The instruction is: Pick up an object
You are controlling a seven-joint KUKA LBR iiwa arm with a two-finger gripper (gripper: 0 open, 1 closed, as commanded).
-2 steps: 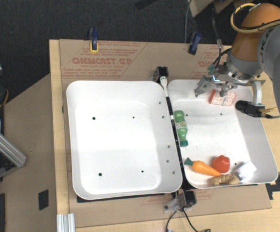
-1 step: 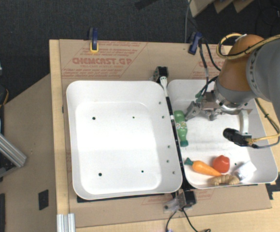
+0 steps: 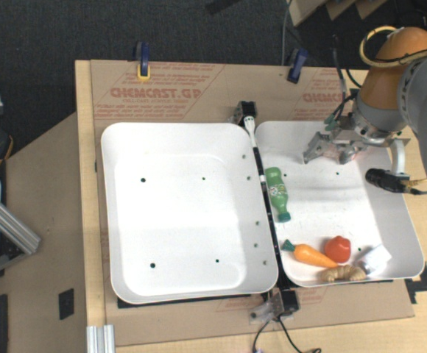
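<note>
**Fig. 1.** Approach step, pre-grasp. The claw (image 3: 330, 151) is hovering over the white bin (image 3: 390, 219) that is holding the goods. It is sitting on the far side of the green bottle (image 3: 274, 192), well apart from it. The claw is looking spread, w/ nothing showing between its tips, so nothing is being carried. The bottle is lying on its side, close along the wall where this bin is meeting the other bin (image 3: 177, 212). On the near side of the bottle an orange carrot (image 3: 311, 255) is lying, w/ a red round item (image 3: 338, 248) just beside it. A tan knobbly piece (image 3: 344, 273) is resting by the near rim, and a pale item (image 3: 375, 258) is lying next to that; id. of these last two is not resolving. Judgement: the task is standing at its start, w/ no target being engaged. The next move is calling for a traverse toward the bottle or the cluster on its near side, centring over one item, then descent & closure. The bottle's spot vs. the wall is probably limiting clearance on one side.
</note>
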